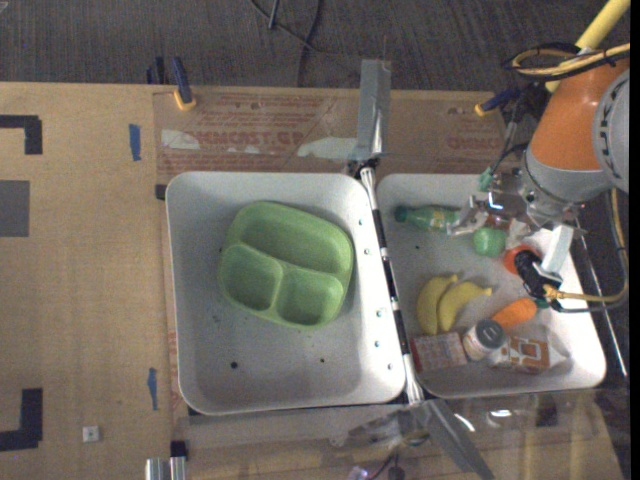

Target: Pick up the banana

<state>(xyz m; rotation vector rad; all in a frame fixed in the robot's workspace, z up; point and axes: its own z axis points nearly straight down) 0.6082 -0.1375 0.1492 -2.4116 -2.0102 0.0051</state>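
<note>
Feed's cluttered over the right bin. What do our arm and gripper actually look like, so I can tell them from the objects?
The arm is grey and rounded, with a broad orange band above the wrist. Yellow and black cables loop over that band. The gripper is a small, pale metallic piece with darker parts.

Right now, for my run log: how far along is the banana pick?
Done: nothing visible; the banana lies untouched in the right bin. In hand: the gripper hangs over that bin's far end, near a green bottle. Left: reach, grasp, lift.
</note>
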